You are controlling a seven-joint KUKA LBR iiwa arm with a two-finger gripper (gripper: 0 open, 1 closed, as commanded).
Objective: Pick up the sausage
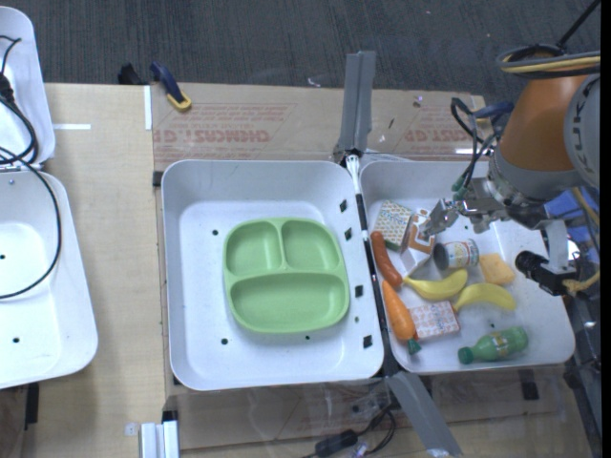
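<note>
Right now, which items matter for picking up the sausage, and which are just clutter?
Job:
sausage
gripper

Lying about:
green divided plate
carrot
two bananas
can
green bottle
small cartons

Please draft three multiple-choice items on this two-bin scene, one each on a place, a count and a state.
1. Where does the sausage lie?
A. on the green plate
B. in the right bin, near its left wall
C. on the bench outside the bins

2. How many bananas are in the right bin?
A. one
B. two
C. four

3. How does the green bottle sit?
A. lying on its side
B. standing upright
C. held by the end effector

Answers: 1 B, it lies along the divider side beside the carrot. 2 B, two yellow bananas sit mid-bin. 3 A, its length rests on the bin floor, with the end effector apart from it.
</note>
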